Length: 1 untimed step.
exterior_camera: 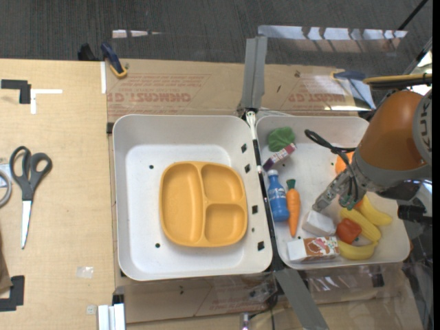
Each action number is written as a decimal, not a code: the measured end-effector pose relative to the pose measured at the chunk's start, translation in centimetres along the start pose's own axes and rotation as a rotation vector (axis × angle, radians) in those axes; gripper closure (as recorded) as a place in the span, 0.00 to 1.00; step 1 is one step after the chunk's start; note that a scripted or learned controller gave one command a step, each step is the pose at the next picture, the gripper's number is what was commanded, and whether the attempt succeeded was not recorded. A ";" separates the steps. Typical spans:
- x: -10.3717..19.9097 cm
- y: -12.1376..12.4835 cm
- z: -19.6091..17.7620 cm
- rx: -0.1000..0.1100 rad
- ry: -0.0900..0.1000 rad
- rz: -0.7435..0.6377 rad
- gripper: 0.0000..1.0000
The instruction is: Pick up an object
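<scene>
From my remote seat I logged the table, light wood, with cardboard laid under two white bins. The left bin held a yellow divided plate, lying flat near its middle. The right bin held the clutter and the arm, whose orange band sat over that bin's right half, with the gripper reaching down and left into the pile.

Step in hand, as I judged it: the approach to a grasp, not yet a lift. No object sat between the fingers that I could see. I could not tell how wide they stood; the wrist hid their spread from my angle.

Candidates near the tip: a small white block just below it, a red item beside that, bananas to the right, and a juice carton against the near wall. Further left lay a carrot and a blue bottle, side by side. A green broccoli piece sat at the far wall.

Next move, my reading: settle on one item, likely the white block or the red one, straddle it and close, then raise straight up. The crowding looked risky; neighbours touched.

Off to the left, scissors lay on the table.
</scene>
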<state>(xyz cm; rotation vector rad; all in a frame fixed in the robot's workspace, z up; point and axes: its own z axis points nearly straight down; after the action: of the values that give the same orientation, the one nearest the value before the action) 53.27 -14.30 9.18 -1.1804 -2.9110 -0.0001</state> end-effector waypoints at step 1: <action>3.1 3.5 -18.0 -0.001 -0.003 0.102 1.00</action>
<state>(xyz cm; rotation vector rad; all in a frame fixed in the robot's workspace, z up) 53.53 -9.64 27.16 -1.3287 -2.8499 0.0011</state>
